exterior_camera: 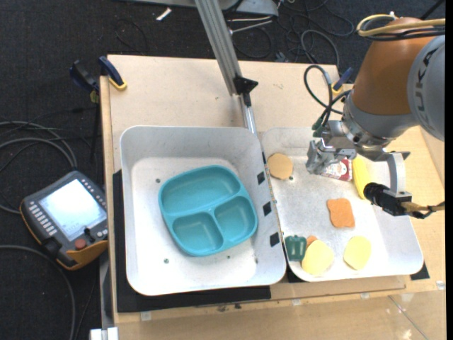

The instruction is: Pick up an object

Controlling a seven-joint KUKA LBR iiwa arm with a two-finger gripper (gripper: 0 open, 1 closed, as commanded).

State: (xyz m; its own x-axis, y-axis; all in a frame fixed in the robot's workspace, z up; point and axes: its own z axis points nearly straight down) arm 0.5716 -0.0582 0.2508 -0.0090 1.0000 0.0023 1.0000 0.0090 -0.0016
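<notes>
Cables litter the dark floor around a wooden bench [177,91] whose left bin [141,261] holds a teal divided plate [207,209], while the gripper [327,159], its opening impossible to tell, hovers over the right bin's [403,250] red-and-white packet [342,168].

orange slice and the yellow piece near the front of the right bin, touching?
Apart. The camera view shows bare white bin floor between the orange slice and the yellow piece.

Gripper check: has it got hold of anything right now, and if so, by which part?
Cannot be told. The gripper is down in the right bin, directly over a red and white item, but the view does not show that item between its fingers.
</notes>
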